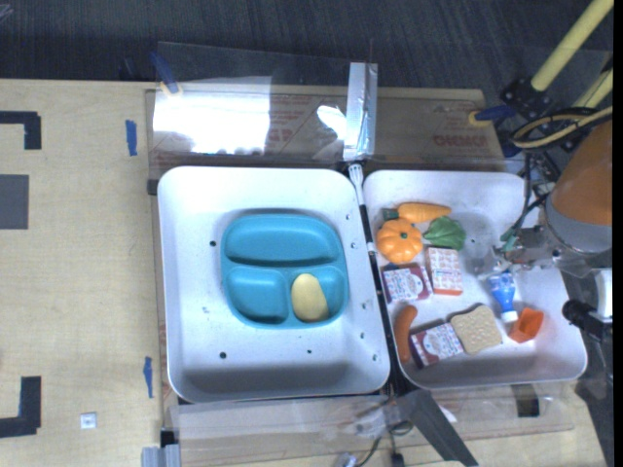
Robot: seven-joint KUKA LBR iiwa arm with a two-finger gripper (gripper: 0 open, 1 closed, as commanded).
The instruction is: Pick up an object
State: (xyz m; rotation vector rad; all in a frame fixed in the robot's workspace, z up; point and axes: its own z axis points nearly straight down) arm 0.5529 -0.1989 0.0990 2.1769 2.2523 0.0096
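Pumpkin (400, 241) and a dozen other small toys lie in the right bin (555, 363), and the hand (513, 248) hangs over that bin's right half, on the grey arm (584, 224) with its orange band (590, 178). We cannot tell whether the hand is open or closed, and we see nothing held in it.

Just below the hand lies a small blue and white tube (503, 295), and beside it, toward the bin's right rim, an orange cup (527, 325). Left of these a square slice of toast (477, 329), speckled and rough, rests against a glossy red and white packet (437, 342). A red sausage (405, 332) lies along the bin's left wall. Two more printed packets (446, 270) sit side by side in the middle. Above them the ribbed orange pumpkin touches a flat green leaf (445, 232), with a smooth tapered carrot (423, 211) near the far wall. The barest floor in this bin is its upper right corner and the strip along the near rim.

The left bin (185, 261) touches the right one along a shared edge. It holds a blue divided plastic tray (284, 241), rounded at the corners, with a smooth yellow egg-shaped piece (309, 297) in its lower right compartment. Wide white floor surrounds the tray on all sides.

Behind both bins stands a clear shiny sheet (253, 115) over cardboard. The pale wooden worktop (68, 290) stretches open to the left.
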